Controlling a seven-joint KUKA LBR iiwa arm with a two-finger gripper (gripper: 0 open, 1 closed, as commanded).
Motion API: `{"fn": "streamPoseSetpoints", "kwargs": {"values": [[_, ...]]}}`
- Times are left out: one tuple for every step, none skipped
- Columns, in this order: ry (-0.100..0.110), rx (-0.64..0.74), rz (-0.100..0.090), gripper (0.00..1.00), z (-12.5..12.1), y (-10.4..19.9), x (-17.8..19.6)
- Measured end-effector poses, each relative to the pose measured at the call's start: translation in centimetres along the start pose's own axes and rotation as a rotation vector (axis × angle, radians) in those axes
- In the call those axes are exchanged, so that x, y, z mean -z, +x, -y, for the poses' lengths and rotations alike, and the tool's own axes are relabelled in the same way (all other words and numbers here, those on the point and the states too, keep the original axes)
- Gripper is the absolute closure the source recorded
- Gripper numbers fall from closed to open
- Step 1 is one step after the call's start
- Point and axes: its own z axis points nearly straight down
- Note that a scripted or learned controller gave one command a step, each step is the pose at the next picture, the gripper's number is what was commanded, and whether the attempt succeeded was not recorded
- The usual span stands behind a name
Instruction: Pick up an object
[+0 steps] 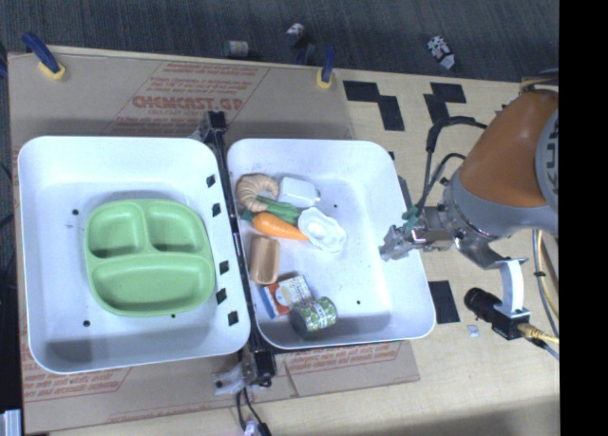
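The right bin (372, 199) holds several small items along its left side: a tan croissant (255, 189), a white block (297, 190), an orange carrot (278, 226), a white crumpled piece (323, 230), a tan cylinder (263, 258), a small printed packet (285, 293) and a green can (314, 314) lying on its side. My gripper (397, 242) hovers over the bin's right rim, well to the right of the items. Nothing shows between its fingers.
The left bin (47, 197) carries a green divided plate (148, 255). Cardboard lies under both bins, with blue clamps (44, 54) at its far edge. The arm's orange and grey body (508, 173) fills the bench to the right of the bins.
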Motion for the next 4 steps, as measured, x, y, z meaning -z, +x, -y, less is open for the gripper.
{"fn": "streamPoseSetpoints", "kwargs": {"values": [[0.002,-0.001,0.000,1.00,0.1,-0.6,-2.4],[-0.001,-0.002,0.000,1.00,-7.3,-1.8,3.7],[0.003,-0.002,-0.001,1.00,-2.0,-1.7,-2.7],[0.001,-0.002,0.000,1.00,0.1,-0.8,-1.8]]}}
